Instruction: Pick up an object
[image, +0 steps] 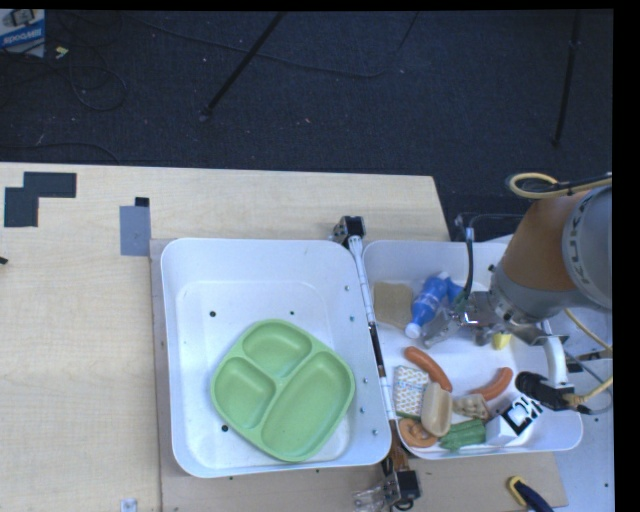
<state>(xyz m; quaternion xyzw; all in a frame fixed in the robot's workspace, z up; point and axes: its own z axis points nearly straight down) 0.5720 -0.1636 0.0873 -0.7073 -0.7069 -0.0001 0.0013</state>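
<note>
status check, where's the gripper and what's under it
Gripper low in the right bin, beside the blue bottle. Nothing seen gripped. Sausages, bread crowded near. Green tray alone in the left bin.

One fixed camera looks down from above at a slant, far enough back to take in the wooden worktop (80, 330), both white bins, left (190, 280) and right (560, 435), and the dark floor (300, 90) beyond. The arm (555, 250) enters from the right.
</note>
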